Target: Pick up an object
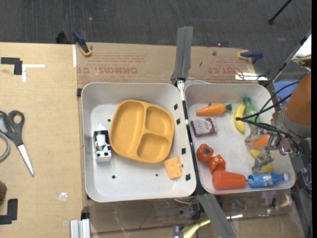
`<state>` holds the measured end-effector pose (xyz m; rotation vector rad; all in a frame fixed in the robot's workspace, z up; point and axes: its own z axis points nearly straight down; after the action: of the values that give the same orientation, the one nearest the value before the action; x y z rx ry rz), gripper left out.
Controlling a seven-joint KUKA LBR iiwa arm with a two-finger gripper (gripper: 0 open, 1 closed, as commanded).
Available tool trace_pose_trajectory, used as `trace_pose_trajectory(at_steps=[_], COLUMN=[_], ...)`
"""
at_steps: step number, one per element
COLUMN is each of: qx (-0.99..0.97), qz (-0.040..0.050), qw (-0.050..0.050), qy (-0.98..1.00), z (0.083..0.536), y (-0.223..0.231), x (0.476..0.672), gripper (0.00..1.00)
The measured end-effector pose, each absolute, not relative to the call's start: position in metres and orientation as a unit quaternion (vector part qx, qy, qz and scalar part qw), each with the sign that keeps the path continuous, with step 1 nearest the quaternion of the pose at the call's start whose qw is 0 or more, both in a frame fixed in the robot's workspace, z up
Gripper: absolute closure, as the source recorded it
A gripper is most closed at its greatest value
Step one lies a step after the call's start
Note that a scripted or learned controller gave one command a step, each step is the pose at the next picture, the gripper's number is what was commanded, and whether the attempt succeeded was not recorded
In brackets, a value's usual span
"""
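My gripper [264, 157] hangs low over the right side of the right bin [225, 94], reaching in from the right edge. It sits just above a small yellow item [266, 167] and beside an orange piece [258, 139]. A blue bottle [267, 179] lies right below it, next to an orange cone [229, 180]. Further left are a red pepper [204, 152], a red packet [203, 127], a carrot [213, 109], a banana [239, 120] and a green bottle [247, 104]. Whether anything sits in the gripper is hidden.
The left bin [91, 182] holds a yellow divided plate [142, 131], a white and black block [102, 147] and a cheese wedge [173, 167]. Scissors [18, 139] lie on the bench at far left. Cables [277, 100] trail over the right bin's far corner.
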<state>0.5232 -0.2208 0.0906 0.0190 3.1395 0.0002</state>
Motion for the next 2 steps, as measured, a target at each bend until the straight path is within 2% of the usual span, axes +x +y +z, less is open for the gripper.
trace_pose_trajectory(at_steps=[1, 2], qx=[0.005, 0.005], qz=[0.0003, 0.0003], qw=[0.001, 0.001], qy=[1.000, 1.000], z=[0.0978, 0.0978], y=[-0.2202, -0.2202], x=[0.5246, 0.5246], gripper=[1.00, 0.00])
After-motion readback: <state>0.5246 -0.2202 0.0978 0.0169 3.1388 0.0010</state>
